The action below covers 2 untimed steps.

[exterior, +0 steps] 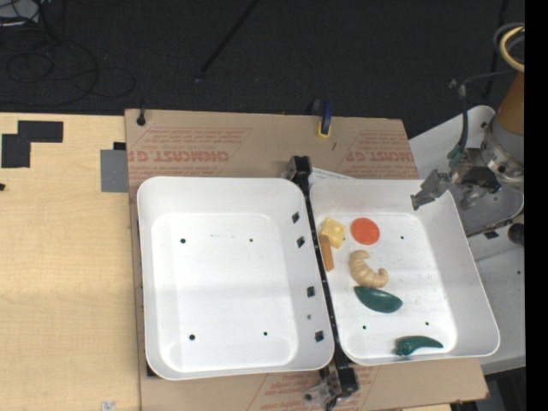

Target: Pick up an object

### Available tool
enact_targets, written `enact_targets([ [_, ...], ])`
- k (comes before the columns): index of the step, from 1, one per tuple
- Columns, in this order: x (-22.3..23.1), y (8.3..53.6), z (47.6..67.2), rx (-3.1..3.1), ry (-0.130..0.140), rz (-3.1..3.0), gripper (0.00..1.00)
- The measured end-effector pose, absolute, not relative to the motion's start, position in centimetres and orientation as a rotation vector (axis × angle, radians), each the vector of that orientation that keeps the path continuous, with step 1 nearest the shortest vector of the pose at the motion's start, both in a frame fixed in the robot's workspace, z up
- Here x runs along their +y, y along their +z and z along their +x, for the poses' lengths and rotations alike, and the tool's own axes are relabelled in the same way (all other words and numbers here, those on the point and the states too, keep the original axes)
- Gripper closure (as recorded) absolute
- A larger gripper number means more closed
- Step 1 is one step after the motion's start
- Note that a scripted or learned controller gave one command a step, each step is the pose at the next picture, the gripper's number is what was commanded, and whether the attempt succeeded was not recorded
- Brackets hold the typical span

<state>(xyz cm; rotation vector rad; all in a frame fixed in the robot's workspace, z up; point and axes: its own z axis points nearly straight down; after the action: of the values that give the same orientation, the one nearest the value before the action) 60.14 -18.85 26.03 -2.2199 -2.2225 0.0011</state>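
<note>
5 small objects (366, 266) lie in the right bin (467, 268).

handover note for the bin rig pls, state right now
End effector: parked over the upper right rim of the right bin, above the contents, nothing visibly held.
Objects, all in the right bin: yellow piece near the divider, orange disc beside it, tan curled piece below them, dark green piece under that, teal piece at the near rim.
Left bin: no objects seen in it.
Done: nothing picked yet.
Left: choose an object, descend, grasp, lift. The orange disc looks nearest to the end effector.
</note>
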Motion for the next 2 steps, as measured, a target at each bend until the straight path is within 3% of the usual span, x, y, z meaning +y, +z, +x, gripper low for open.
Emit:
enact_targets([
  [1,-20.0,16.8,52.5,-2.211,0.009,-2.215,0.00],
  [2,-20.2,18.3,52.8,-2.213,0.003,-2.222,1.00],
])
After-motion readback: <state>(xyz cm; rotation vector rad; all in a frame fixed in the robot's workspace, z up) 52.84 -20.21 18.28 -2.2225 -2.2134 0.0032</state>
